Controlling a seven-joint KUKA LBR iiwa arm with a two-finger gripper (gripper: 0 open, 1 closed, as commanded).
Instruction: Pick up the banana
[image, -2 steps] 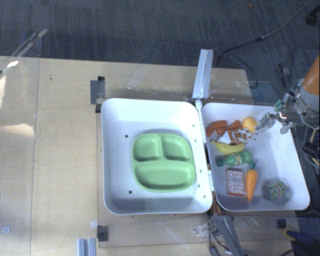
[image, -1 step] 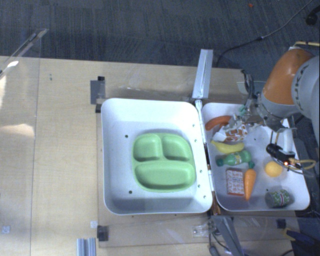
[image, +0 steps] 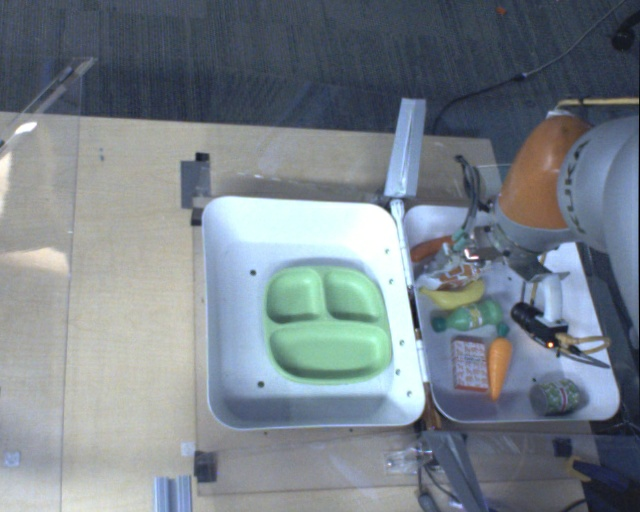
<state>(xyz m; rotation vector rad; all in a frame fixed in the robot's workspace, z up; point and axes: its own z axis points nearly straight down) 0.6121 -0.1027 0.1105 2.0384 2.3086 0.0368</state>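
Progress: the banana (image: 455, 294) is lying in the right bin (image: 590, 400), not yet lifted; the grasp and lift are, I judge, still to come
Banana: sitting at the bin's upper left, just above a green bottle (image: 468, 319)
Arm: reaching in from the right, the gripper (image: 468, 252) hanging just above the banana
Fingers: too blurred, cannot tell
Left bin: holding a green tray (image: 328, 322)

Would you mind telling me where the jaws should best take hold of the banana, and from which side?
Probably the banana's thick middle, coming straight down, jaws across its narrow width. It lies flat, curved, long axis left-right; the green bottle sits close below, so its ends look more crowded.
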